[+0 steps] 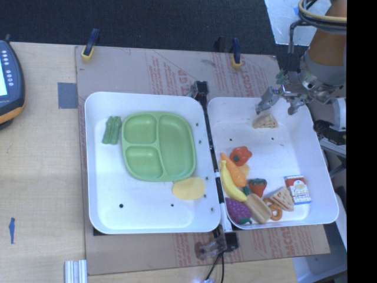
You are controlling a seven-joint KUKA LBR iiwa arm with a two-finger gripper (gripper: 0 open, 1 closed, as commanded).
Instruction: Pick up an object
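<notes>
My gripper (280, 104) hangs over the far end of the right bin (318, 158), fingers spread open with nothing between them. A tan wedge of toy bread (265, 121) lies on the bin floor just below and left of the fingertips, apart from them. Nearer the front of the same bin lie a red pepper (240, 154), a banana (231, 183), a strawberry (257, 187), purple grapes (236, 209), a hot dog (258, 208), a pretzel (274, 208), a sandwich wedge (283, 198) and a small carton (298, 189).
The left bin (100, 181) holds a green divided plate (158, 146), a green bean pod (111, 130) at its left and a yellow chip (188, 188) in front. A handheld pendant (9, 81) lies at the far left of the bench.
</notes>
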